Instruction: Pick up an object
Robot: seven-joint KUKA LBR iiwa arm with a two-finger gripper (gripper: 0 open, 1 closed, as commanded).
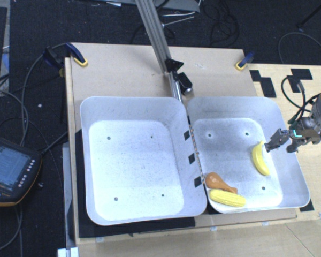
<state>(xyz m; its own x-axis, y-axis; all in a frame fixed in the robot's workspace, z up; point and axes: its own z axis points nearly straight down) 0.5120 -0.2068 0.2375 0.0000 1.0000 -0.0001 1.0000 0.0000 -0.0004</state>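
Grey wrist, dark fingers (281, 139)

A: What gets cut off here?
B: The arm (318, 116), by the right edge; just its wrist end shows above the right bin (289, 159).
A: And its hand (282, 142)?
B: Small and dark. I cannot make out how it is set.

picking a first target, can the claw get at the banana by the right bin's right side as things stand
Probably yes. The claw sits just right of and above the banana, which lies alone with bare floor of the right bin around it, apart from the corn.
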